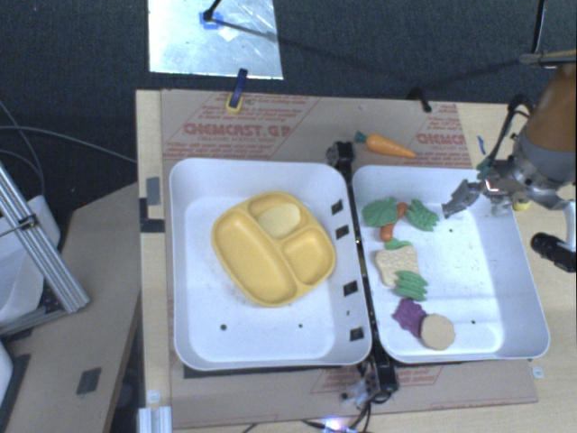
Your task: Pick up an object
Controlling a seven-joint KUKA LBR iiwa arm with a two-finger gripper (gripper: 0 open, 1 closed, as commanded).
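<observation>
Toys lie scattered down the left half of the right bin (514, 269): a leafy green piece (382, 211) and a second green piece (421, 215) at the top, a small orange bit (387, 234) just below them, then a pale cracker-like slab (397, 262) with a green pod (411, 284) touching its lower edge, and near the front a purple piece (407, 315) against a tan round disc (438, 332). The gripper (462, 198) hangs over the bin's upper right area, angled down toward the second green piece and just beside it — whether its fingers are spread or pressed together I cannot tell, since they show as one dark tapered shape at this slant. Nothing is visibly held. The step in hand looks like the approach to a grasp, and the nearest candidate is that second green piece. To do it well, the gripper should come down centred over a single toy rather than the seam between the two green ones, with the closing line set across the piece's narrow side. The disc, lying fairly apart from the others, would likely be an easier target than the crowded cluster — flat toys, though, may slip from a shallow pinch. The yellow divided plate (273, 246) in the left bin (194, 332) and the carrot (388, 144) on the cardboard behind lie well apart from the gripper.
</observation>
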